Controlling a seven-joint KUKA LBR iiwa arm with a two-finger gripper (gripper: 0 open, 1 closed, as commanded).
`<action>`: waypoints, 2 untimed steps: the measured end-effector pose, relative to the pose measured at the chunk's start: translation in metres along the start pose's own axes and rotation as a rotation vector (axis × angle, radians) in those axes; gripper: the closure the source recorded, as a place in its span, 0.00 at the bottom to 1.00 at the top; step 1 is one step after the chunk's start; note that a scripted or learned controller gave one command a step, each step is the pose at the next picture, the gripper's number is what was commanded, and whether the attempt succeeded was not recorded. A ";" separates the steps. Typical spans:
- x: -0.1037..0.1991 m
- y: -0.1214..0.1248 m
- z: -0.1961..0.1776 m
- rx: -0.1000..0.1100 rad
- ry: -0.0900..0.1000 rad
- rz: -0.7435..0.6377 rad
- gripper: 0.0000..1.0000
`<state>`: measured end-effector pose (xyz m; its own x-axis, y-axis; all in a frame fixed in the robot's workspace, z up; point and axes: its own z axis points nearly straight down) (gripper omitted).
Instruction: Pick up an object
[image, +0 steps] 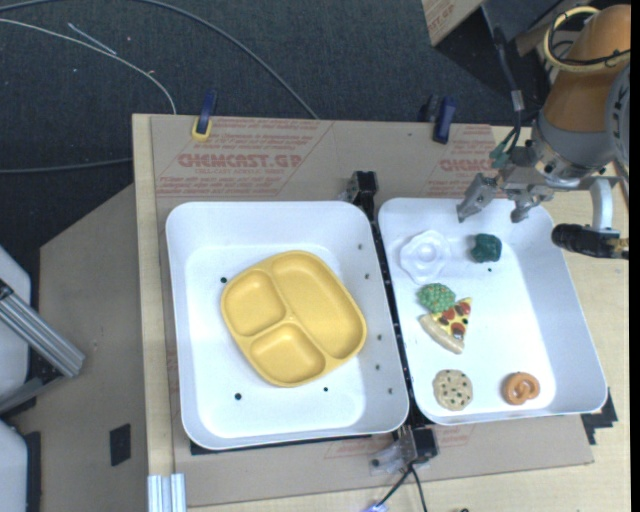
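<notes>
Even, diffuse overhead light; the 2 white bins (190, 300) read bright, near washed out. Soft shadows under the yellow tray (292, 317). Dark floor (80, 120) underexposed. Overall slightly soft, arm (590, 90) blurred

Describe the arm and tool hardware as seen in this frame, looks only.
The arm enters from the right: a rounded orange band above a grey wrist housing, with a pale yellow cable looped beside the orange section. The tool is grey metal with two dark-tipped fingers splayed apart. A white bracket with a black cylindrical part sits beside the wrist. I see no readable markings.
</notes>
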<state>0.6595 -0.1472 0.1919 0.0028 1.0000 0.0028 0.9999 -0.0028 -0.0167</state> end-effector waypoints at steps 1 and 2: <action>0.000 0.003 -0.010 -0.016 -0.002 -0.003 0.00; 0.007 -0.004 0.040 -0.010 -0.001 -0.003 0.00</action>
<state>0.6549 -0.1398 0.1523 0.0001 1.0000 0.0013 1.0000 -0.0001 -0.0066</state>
